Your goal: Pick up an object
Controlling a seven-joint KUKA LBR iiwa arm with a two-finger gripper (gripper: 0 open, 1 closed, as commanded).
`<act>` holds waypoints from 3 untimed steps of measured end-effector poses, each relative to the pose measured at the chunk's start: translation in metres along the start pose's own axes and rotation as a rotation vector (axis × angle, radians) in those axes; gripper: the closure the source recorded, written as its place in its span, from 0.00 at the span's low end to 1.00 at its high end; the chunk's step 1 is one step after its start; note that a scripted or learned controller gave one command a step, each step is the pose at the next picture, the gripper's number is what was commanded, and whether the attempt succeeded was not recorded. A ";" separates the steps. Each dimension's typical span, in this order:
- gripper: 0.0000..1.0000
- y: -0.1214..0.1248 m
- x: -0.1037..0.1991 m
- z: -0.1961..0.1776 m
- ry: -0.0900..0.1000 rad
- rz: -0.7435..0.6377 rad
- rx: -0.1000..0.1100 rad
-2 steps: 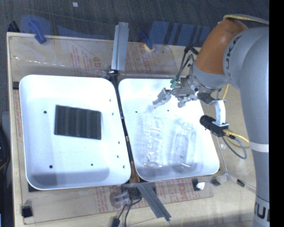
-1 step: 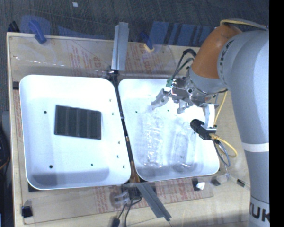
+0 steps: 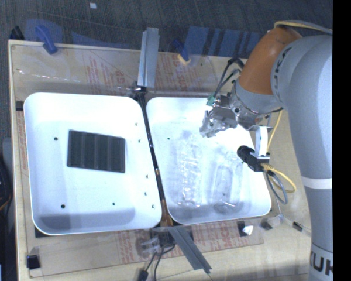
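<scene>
The jaws [image 3: 209, 127] hang over the far part of the right bin [image 3: 164, 157], and whether they are open or closed I cannot tell. Two clear plastic bottles [image 3: 189, 171] lie side by side nearer in that bin, apart from the jaws. The left bin [image 3: 41, 204] holds a dark ribbed slab [image 3: 96, 151]

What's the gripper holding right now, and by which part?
Cannot be told. The gripper sits over the far end of the right bin, above two clear bottles lying in it; no object visibly lifted with it.
</scene>
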State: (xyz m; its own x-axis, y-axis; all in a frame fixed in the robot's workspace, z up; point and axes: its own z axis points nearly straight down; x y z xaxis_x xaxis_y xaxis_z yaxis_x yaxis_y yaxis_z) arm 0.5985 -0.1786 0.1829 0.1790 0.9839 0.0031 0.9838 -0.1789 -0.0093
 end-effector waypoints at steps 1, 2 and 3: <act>0.00 0.000 0.000 0.000 0.000 -0.001 0.000; 0.00 -0.037 -0.030 -0.107 -0.002 0.136 -0.009; 0.00 -0.034 -0.027 -0.127 -0.003 0.103 -0.009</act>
State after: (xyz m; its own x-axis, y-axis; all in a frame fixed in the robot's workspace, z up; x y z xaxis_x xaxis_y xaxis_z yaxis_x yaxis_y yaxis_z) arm 0.5614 -0.1993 0.3106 0.2788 0.9604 -0.0007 0.9604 -0.2788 -0.0006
